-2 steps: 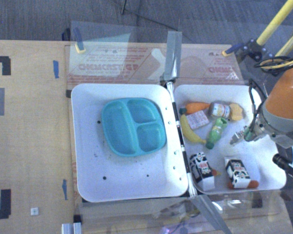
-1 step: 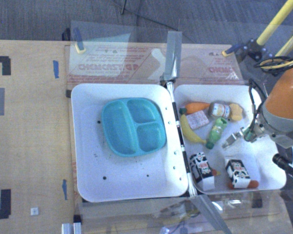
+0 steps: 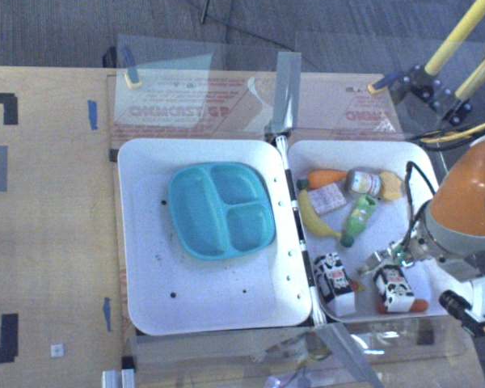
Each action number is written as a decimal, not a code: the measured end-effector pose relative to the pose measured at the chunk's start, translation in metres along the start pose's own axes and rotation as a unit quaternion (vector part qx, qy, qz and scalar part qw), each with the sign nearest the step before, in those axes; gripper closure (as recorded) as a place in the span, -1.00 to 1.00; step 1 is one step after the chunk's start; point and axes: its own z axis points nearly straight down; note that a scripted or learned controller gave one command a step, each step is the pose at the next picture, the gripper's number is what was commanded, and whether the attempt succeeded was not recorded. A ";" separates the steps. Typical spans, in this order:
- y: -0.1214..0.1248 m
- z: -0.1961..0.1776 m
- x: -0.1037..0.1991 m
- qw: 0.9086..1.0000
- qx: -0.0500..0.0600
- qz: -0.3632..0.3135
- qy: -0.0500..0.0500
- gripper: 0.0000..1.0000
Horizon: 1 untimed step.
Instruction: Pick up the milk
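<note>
— What's in the left bin (image 3: 145, 297) from where you stand?

— A teal divided plate (image 3: 221, 210), sitting a bit toward the far side, nothing on it.

— And the right bin (image 3: 420, 153)?

— Crowded. Along the far side a carrot (image 3: 330, 178), a small jar (image 3: 362, 183) and something yellowish behind it. A banana (image 3: 314, 217) lies beside a green bottle (image 3: 357, 220) that's tipped over.

— Where's the milk?

— Two cow-spotted cartons near the front wall. One milk carton (image 3: 334, 279) is by the divider between the bins; a second carton (image 3: 395, 288) lies further right, with something orange poking out under it.

— And the gripper (image 3: 390, 257)?

— Down low in the right bin, just above that second carton. Whether the fingers are spread or closed, I can't tell; the orange-banded wrist (image 3: 466, 196) blocks my view.
</note>
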 end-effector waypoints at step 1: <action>0.000 0.000 0.000 1.000 0.000 0.000 0.000 -1.00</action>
